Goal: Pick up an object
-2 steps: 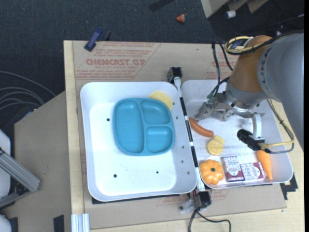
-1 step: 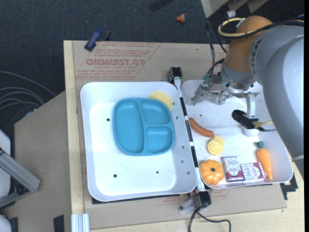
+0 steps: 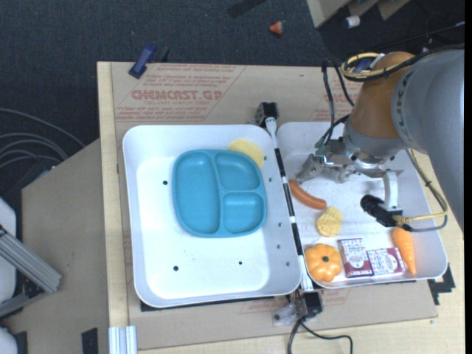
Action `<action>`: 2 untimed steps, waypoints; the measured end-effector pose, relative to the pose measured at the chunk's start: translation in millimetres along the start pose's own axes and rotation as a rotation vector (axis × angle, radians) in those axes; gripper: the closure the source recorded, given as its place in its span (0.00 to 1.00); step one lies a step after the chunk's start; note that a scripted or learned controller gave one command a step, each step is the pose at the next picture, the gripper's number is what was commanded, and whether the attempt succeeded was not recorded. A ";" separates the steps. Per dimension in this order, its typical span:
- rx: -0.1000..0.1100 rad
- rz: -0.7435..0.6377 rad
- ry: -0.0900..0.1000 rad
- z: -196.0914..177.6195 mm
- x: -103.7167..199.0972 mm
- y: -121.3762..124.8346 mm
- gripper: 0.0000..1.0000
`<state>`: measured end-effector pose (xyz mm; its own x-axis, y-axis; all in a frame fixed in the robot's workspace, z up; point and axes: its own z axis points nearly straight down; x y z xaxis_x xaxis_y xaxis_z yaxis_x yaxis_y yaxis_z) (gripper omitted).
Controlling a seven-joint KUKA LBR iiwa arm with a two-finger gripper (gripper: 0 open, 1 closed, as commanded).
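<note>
My gripper (image 3: 341, 169) hangs low over the back half of the right bin (image 3: 435, 260), under the grey arm and its orange band (image 3: 376, 105). Just in front of it and to the left lies an orange-red sausage (image 3: 306, 195). A yellow ridged piece (image 3: 330, 220) lies a little nearer. A small orange pumpkin (image 3: 324, 262) sits at the bin's front left. Beside the pumpkin lies a red and white box (image 3: 371, 260), and a carrot (image 3: 405, 248) lies at the front right. Nothing is visibly held.
The left bin (image 3: 147, 198) holds a blue divided plate (image 3: 218, 192), and a yellow round item (image 3: 248, 150) lies at its back right corner. A black clip (image 3: 268, 112) sits where the bins meet at the back. A cable (image 3: 424, 220) loops over the right bin's right side.
</note>
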<state>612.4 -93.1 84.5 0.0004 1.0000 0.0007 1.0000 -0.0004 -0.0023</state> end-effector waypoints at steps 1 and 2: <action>0.001 0.001 0.001 0.6 1.3 -83.9 0.00; -0.002 0.001 0.001 -9.4 1.6 -83.3 1.00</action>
